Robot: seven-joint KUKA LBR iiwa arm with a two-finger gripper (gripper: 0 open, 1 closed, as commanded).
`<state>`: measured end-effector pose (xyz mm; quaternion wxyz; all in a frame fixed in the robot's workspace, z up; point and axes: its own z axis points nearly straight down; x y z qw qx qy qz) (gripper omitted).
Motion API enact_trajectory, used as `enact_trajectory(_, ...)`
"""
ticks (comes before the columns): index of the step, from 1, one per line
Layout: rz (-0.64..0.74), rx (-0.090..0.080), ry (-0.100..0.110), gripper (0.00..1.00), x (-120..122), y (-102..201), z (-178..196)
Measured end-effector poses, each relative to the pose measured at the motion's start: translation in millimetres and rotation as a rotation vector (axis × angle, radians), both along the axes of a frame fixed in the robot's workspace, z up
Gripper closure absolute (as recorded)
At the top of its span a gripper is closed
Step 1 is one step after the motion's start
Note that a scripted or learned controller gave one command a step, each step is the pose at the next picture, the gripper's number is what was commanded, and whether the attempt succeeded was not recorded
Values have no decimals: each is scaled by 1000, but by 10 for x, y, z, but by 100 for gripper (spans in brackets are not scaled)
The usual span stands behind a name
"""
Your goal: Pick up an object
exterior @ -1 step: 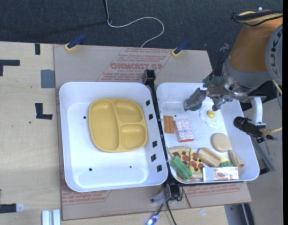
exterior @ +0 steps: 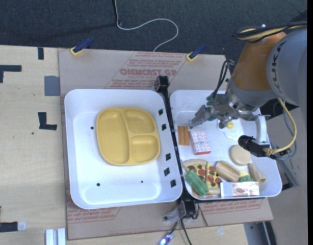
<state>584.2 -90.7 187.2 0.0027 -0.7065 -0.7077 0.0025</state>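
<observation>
The big grey arm (exterior: 289, 60) comes in from the right side, with its orange band (exterior: 256, 60) near the far edge. It bends down and points left. Its gripper (exterior: 200, 117) hangs low, tilted leftward.

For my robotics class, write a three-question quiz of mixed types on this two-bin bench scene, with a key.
1. True or false: the yellow plastic divided plate lies in the right white bin.
2. Multiple choice: the slice of toy pizza lies A) on the plate, B) near the right bin's front edge, C) outside both bins.
3. Fill in: the two-finger gripper is above the ____ bin.

Key: 1 false, it lies in the left white bin; 2 B; 3 right.
</observation>
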Motion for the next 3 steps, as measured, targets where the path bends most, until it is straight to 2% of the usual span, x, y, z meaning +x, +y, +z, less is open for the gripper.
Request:
enact_trajectory(1, 0, -2, -5, 0, 224, -81, -1066)
enact_trajectory(2, 0, -1, -9, 100, 243, -77, -916)
enact_trajectory(3, 7, 4, -12, 100, -142, 780, 9)
